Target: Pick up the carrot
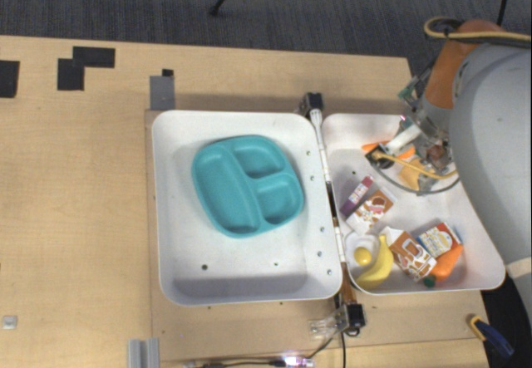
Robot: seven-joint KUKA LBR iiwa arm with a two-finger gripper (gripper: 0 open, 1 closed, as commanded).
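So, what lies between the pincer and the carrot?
In the camera view, a small printed carton lies between the pincer and the carrot, with bare white bin floor above it.

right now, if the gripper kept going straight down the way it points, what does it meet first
Probably the orange piece lying under the gripper in the right bin, though depth is unclear. The carrot lies apart, toward the bin's near edge.

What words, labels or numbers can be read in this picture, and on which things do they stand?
None can be read.
Purple packet: has print, too blurred to read.
Brown packet: a picture on it, text too small.
Orange carton: label too blurred.
Teal tray, banana and carrot: no text visible.
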